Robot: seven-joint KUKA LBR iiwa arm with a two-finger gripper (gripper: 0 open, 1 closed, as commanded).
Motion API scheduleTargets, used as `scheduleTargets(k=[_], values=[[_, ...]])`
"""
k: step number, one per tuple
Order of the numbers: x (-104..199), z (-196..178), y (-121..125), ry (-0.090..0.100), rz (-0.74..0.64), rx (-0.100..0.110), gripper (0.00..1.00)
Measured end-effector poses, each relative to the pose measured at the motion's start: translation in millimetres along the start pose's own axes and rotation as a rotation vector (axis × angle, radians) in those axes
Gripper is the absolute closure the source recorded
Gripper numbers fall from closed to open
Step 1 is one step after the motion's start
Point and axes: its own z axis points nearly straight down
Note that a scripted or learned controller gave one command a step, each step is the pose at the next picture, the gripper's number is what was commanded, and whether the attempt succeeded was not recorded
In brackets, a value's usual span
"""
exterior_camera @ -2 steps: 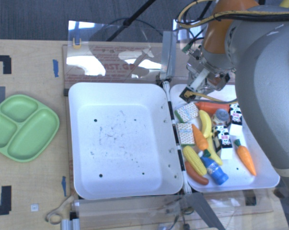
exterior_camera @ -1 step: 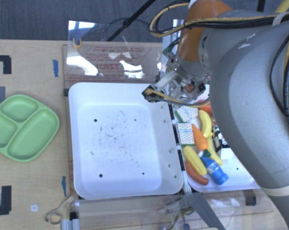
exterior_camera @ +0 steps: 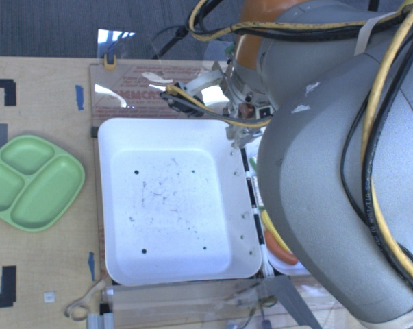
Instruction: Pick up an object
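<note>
Wood bench (exterior_camera: 42, 266), white bin (exterior_camera: 168, 197), arm (exterior_camera: 329, 156) hiding objs.

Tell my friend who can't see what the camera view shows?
A big grey robot arm with an orange band reaches over the right side, covering most of one white bin. The other white bin sits in the middle, and a green divided plate lies left of it.

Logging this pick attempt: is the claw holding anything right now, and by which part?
Cannot be told. The grey arm covers the right bin, hiding whatever it may grip. The left bin and green plate lie apart from it.
</note>
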Motion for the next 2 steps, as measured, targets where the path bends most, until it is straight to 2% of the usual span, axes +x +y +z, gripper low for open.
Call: scheduleTargets(k=[1, 2], values=[[23.7, 62.2, -32.8, -0.001, 0.046, 0.0, 1.0], [36.8, 53.4, -79.7, 0.001, 0.045, 0.0, 1.0]])
